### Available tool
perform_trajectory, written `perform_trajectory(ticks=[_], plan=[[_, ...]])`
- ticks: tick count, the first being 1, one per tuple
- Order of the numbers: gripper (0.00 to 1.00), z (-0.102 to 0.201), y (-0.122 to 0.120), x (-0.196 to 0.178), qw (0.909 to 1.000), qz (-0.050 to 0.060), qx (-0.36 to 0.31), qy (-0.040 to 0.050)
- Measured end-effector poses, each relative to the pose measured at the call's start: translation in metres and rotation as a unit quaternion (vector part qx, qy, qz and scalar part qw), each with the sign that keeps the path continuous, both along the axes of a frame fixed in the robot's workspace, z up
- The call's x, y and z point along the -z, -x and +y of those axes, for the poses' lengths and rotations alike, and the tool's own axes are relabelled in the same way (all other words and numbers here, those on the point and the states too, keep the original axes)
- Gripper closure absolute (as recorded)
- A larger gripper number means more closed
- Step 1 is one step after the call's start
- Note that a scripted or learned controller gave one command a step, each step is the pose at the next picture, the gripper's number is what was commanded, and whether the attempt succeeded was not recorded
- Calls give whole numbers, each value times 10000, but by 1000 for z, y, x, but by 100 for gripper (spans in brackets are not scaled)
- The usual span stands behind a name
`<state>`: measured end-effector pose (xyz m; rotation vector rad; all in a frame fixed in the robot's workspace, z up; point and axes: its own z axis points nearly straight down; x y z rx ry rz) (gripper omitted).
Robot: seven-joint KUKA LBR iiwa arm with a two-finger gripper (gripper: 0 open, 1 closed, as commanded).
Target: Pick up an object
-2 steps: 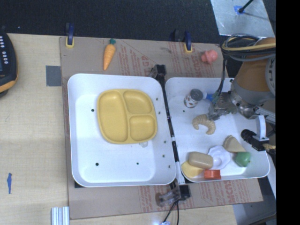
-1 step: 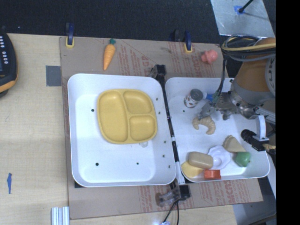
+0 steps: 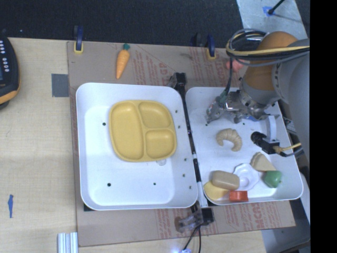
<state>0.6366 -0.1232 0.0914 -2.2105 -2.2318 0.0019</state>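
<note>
The gripper (image 3: 224,109) hangs low in the right bin (image 3: 208,146), above the croissant (image 3: 229,138); whether it is wide or narrow I cannot tell. It sits off to the croissant's upper side; a straight descent could miss or nudge it away.

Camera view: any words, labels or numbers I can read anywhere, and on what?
Nothing can be read for certain.
Brown board under the bins: faint reddish print, repeated, too blurred to read.
Dark device at the left edge: small keys, markings too small to read.
Yellow divided plate, croissant, carrot: no text.
</note>
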Motion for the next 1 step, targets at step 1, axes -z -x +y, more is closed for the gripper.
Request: perform_trajectory(ticks=[1], plan=[[0, -11, 44, 0, 10000, 35, 33, -2]])
